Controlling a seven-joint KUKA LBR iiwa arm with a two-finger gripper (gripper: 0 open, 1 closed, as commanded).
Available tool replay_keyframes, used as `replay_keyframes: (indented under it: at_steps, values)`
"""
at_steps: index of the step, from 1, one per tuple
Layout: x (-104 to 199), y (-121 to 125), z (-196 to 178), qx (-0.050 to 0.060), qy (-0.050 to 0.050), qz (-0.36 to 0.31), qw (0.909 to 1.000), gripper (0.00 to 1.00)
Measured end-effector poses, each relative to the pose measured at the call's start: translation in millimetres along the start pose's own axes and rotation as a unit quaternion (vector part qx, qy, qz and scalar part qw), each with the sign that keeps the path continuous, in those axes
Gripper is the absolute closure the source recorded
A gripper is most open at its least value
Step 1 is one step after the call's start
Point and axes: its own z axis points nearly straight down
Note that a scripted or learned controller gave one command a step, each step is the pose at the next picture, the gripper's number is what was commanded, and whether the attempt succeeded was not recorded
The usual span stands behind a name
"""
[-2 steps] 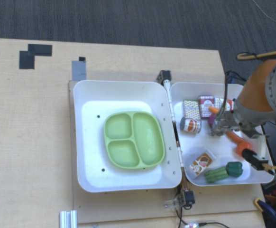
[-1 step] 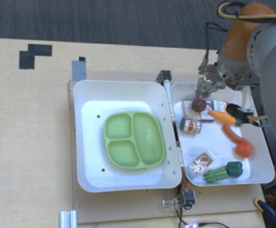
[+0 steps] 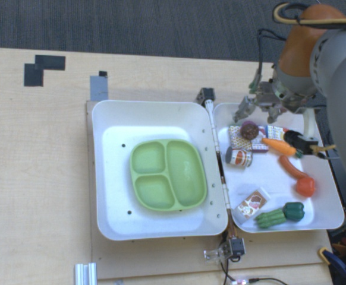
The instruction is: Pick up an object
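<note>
A: Pale wooden bench [image 3: 36, 159], grey carpet along the top of the frame, two white bins side by side. Which thing is the likeliest pick?

B: The dark purple ball [image 3: 249, 129], I judge. It sits in the upper left corner of the right bin [image 3: 323, 203], on a chequered packet [image 3: 238, 137]. The gripper [image 3: 257, 114] hangs just above it, at the bin's upper edge.

A: Jaws?

B: Apart, with nothing between them. Spread like that, they look set to come down on either side of the ball.

A: What crowds it?

B: A small can [image 3: 239, 157] lies just below it and an orange carrot [image 3: 278, 146] just to its right. Lower right is a red sausage-shaped thing [image 3: 291, 166]. Along the bottom edge are a small printed packet [image 3: 251, 203] and a green pepper [image 3: 279, 215].

A: Why that one?

B: It stands proud of its neighbours, so the jaws could close without snagging. Being round, it may roll away.

A: And the left bin [image 3: 110, 209]?

B: It holds a green divided plate [image 3: 168, 175], well apart from the arm.
</note>
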Motion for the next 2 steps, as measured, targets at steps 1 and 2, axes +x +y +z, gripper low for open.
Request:
replay_keyframes:
  at_steps: [1, 2]
  values:
    - [-29.4, -9.3, 81.8, -0.001, 0.000, 0.000, 1.0000, 0.00]
    - [-29.4, -7.3, 69.1, -0.004, -0.001, -0.003, 1.0000, 1.00]
